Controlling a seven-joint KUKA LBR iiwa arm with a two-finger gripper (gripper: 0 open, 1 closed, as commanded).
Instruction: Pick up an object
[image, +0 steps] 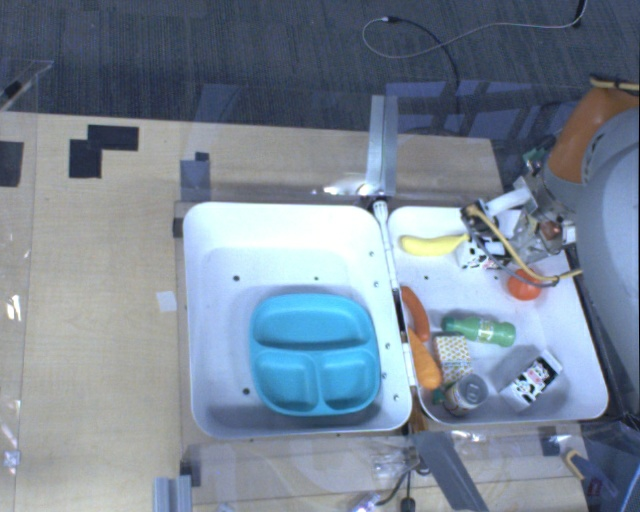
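Observation:
My gripper (512, 238) hangs over the back right part of the right bin (585, 330), low above its floor. A yellow banana (432, 244) lies just left of it. An orange-red ball (523, 288) sits right below it, partly covered by the wrist's cables. Further forward lie a green bottle (480, 328), an orange carrot (420, 340) along the left wall, a small metal can (468, 392) and a black-and-white box (530, 378). Nothing can be seen held.
The left bin (220, 250) holds a blue divided plate (313, 352). A patterned flat piece (452, 350) lies between the carrot and the bottle. The grey arm (610, 200) fills the right side. A metal post (383, 150) stands behind the wall between the bins.

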